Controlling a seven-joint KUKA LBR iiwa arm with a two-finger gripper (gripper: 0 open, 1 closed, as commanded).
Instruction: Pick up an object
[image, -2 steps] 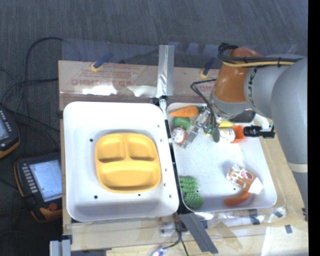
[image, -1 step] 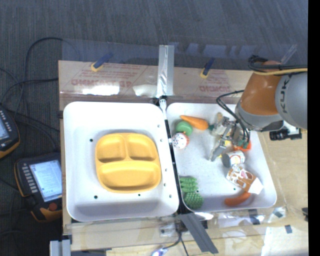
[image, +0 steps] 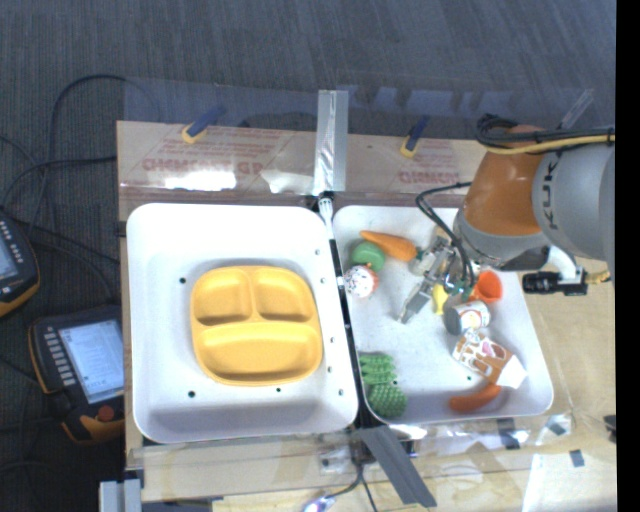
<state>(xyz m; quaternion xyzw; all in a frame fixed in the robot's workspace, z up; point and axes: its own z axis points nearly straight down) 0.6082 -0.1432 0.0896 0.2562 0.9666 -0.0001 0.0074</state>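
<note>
We see a yellow divided plate (image: 257, 322) in the left bin (image: 150, 300). In the right bin (image: 535, 385) lie a carrot (image: 390, 244), ball (image: 361, 283) and green toy (image: 381, 382); the jaws (image: 425, 298), slightly parted, hold nothing. "KU" marks the arm (image: 545, 200).

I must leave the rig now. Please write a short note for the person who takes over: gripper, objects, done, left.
Gripper: low in the right bin, fingers apart, nothing between them.
Objects in the right bin: carrot, white ball, green knit toy, small carton, orange sausage-shaped piece.
Left bin: yellow divided tray.
Done: nothing is lifted.
Left: grasp one object and raise it.
</note>
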